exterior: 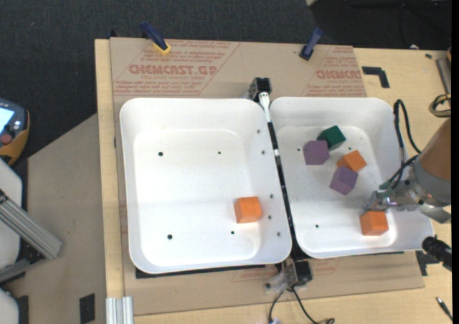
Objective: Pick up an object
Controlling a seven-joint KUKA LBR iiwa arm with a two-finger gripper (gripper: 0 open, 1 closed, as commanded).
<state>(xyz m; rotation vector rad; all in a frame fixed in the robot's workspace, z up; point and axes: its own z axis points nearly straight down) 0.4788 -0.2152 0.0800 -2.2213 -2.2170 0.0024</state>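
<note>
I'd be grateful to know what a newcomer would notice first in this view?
Probably the lone orange cube low in the left bin. Next, the cluster in the right bin: a green block, two purple cubes, two orange ones. The gripper sits just above the nearer orange cube.

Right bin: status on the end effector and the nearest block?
End effector low in right bin. Orange block just beneath, grasp unconfirmed. Purple block close by.
</note>
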